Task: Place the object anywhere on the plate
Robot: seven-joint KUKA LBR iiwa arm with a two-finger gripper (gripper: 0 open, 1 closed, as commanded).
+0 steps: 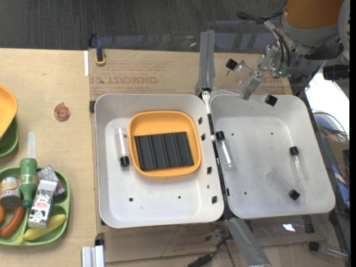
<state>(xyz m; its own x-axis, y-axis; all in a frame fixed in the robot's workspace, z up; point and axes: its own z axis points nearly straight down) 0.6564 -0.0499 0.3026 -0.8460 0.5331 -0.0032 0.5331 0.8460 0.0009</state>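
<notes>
A yellow plate (pixel 164 122) lies in the left bin (pixel 111 199), and a dark grey ribbed block (pixel 164 151) rests on it. My gripper (pixel 251 87) hangs over the back rim of the right bin (pixel 267 204), well to the right of the plate. A clear tube (pixel 238 74) with a black cap at each end crosses between its fingers, one cap up-left and the other (pixel 271 100) down-right. The gripper looks shut on this tube and holds it above the bin.
Another clear tube (pixel 120 144) lies in the left bin beside the plate's left edge. Two more tubes (pixel 225 149) (pixel 296 171) lie in the right bin. A green tray of toy food (pixel 33 202) and a small pink disc (pixel 62 112) sit on the wooden bench at left.
</notes>
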